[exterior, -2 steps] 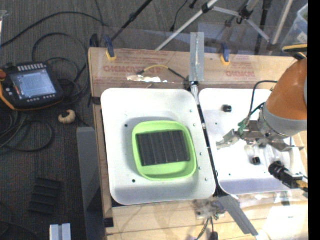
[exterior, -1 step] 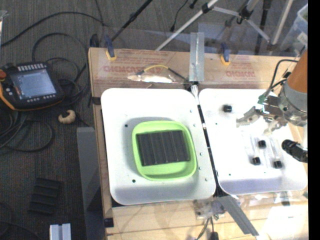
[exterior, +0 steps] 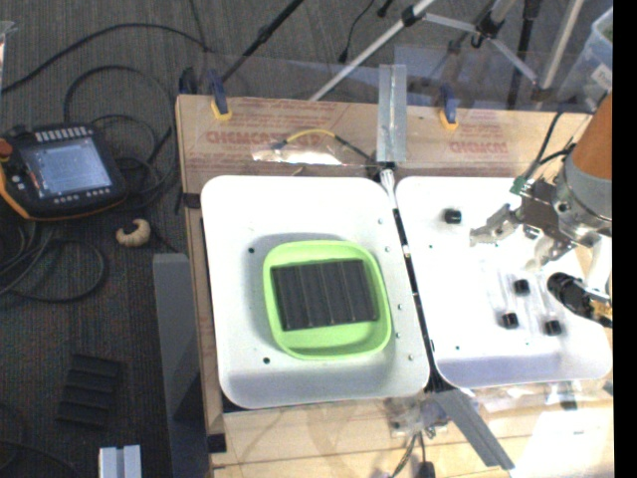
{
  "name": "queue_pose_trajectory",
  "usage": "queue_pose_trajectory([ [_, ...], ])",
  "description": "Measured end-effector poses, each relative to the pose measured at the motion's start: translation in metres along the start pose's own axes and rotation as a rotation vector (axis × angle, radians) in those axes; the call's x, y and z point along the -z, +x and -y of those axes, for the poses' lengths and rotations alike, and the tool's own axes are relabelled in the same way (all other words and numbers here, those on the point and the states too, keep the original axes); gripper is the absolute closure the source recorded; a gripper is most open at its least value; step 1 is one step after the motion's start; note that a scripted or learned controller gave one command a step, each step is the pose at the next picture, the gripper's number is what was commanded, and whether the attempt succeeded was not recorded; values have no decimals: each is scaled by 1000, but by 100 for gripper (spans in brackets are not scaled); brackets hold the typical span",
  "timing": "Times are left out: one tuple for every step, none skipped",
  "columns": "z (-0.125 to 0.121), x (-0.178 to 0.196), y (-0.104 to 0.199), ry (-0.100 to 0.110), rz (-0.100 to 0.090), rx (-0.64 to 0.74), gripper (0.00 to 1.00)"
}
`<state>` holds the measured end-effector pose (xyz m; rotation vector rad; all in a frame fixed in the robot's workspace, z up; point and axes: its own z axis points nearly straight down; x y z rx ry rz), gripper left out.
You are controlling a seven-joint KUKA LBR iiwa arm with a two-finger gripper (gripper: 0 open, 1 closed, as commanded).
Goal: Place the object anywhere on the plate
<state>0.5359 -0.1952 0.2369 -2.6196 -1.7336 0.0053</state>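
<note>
A green square plate [exterior: 323, 341] with a dark ridged centre lies in the middle of the left bin [exterior: 234, 267]. Several small black pieces lie in the right bin [exterior: 458, 347]: one at the back left [exterior: 453, 215], one mid-right [exterior: 520, 287], and two near the front [exterior: 509, 319] [exterior: 550, 326]. My gripper [exterior: 516, 243] hangs over the right bin's back right part, open, with nothing between its fingers. It is above and behind the mid-right piece and apart from it.
A metal post [exterior: 391, 118] rises behind the seam between the bins. Clamps and a cardboard sheet [exterior: 299, 132] line the back edge. A teach pendant [exterior: 65, 172] lies on the floor to the left.
</note>
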Motion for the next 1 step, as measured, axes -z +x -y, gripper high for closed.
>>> queue_pose_trajectory([
  [3,44,36,0,1,-95,0],
])
